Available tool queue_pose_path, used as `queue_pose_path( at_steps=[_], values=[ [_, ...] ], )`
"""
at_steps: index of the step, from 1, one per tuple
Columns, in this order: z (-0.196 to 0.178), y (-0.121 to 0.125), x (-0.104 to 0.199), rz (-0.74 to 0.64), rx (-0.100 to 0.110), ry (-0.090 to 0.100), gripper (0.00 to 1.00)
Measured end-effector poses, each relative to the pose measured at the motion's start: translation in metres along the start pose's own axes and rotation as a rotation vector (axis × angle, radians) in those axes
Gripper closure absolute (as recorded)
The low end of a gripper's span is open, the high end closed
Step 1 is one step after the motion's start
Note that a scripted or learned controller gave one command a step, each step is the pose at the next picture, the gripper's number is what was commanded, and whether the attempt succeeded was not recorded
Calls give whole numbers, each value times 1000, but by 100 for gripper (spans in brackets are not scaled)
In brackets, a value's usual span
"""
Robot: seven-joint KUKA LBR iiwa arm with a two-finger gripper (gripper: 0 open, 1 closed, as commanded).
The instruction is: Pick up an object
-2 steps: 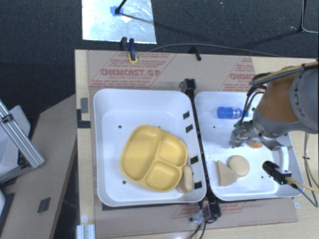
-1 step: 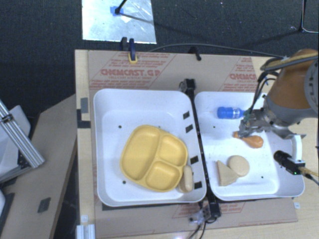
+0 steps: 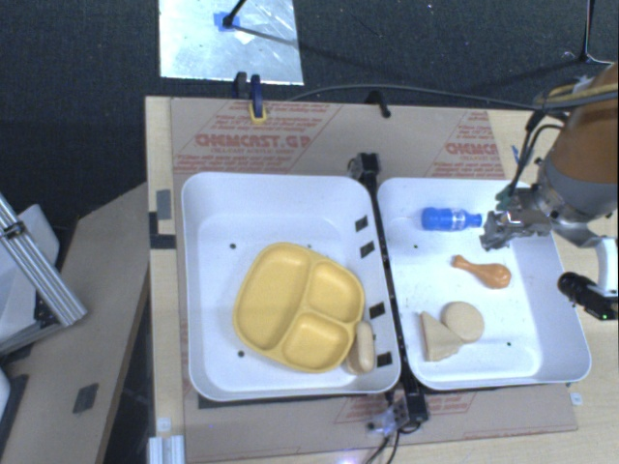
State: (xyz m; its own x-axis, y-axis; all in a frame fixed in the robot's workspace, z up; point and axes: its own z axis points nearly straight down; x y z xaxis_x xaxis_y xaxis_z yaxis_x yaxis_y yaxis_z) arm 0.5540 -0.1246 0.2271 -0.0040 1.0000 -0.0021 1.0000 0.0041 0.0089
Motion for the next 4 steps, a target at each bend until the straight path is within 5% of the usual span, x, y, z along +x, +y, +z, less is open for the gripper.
queue_pose_path(
  at_steps=[1, 4],
  values=[
    [-3, 1, 0, 0, 6, 2, 100],
    [20, -21, 148, -5, 8, 4, 100]
  ],
)
